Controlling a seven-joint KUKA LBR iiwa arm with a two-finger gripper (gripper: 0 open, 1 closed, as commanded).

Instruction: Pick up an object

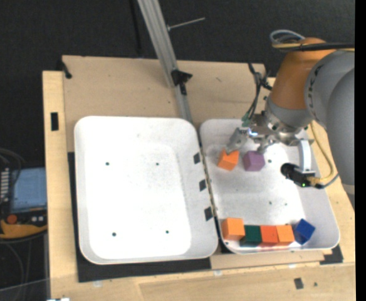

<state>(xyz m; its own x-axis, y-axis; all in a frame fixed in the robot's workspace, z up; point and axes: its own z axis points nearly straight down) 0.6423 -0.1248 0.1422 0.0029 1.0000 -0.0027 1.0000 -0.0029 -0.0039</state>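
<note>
The bench [139,80] carries two shallow white bins side by side, and the left bin [89,187] lies well apart from the fingers, across the divider on their far side. The right bin [277,199] sits directly beneath the fingers. The grey arm [333,99], with its orange band [292,74] above the wrist, comes in from the right and bends down over the upper part of that bin. The gripper [247,144] hangs low there with its fingers [235,140] spread apart, nothing caught between them. An orange block [228,160] lies tilted just below the left-hand finger, close to it or touching; which cannot be told. A purple block [253,161] sits just beside the orange one, right under the gap between the fingers. Well apart from the fingers, along the near wall of the right bin, stands a row of small blocks: an orange cube [234,227], a green cube [252,234], two more orange cubes [277,234] and a blue cube [304,230] at the end.
</note>
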